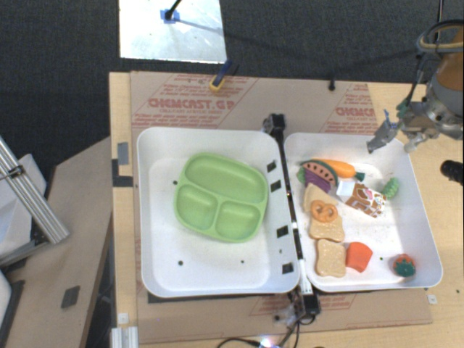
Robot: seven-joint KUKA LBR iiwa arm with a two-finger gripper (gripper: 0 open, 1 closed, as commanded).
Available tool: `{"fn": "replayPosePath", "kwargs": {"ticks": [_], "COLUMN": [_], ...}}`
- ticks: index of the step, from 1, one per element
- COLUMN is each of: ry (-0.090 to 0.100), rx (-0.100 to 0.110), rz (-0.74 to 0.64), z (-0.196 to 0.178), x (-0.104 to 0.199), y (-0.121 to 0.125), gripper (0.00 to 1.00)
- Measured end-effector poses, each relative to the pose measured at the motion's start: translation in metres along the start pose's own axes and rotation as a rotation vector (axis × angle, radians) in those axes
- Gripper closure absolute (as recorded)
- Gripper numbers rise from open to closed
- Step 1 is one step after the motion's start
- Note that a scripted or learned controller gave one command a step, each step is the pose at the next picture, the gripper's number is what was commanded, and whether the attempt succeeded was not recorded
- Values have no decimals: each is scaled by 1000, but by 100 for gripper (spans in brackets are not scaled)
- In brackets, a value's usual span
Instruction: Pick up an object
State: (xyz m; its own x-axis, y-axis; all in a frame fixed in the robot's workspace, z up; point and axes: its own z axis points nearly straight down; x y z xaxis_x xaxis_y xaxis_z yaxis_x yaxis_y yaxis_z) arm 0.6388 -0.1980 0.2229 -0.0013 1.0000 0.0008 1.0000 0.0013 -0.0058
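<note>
hand [395,138] open above right bin [424,216] far corner, holding nothing

grey arm [444,100], orange band [441,42], metal jaws

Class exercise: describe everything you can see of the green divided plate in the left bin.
The green plate is a pale green, plastic-looking tray with rounded corners and three compartments: one long section along the far side, two smaller ones nearer the camera. It lies flat, right way up, slightly rotated, near the middle of the left bin, touching just the bin floor.
</note>
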Motion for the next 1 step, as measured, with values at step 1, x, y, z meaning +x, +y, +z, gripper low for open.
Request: {"fn": "replayPosePath", "kwargs": {"ticks": [1], "ry": [-2], "rx": [-8], "rz": [-2], "z": [-5], "x": [0], "y": [2], "gripper": [0]}}
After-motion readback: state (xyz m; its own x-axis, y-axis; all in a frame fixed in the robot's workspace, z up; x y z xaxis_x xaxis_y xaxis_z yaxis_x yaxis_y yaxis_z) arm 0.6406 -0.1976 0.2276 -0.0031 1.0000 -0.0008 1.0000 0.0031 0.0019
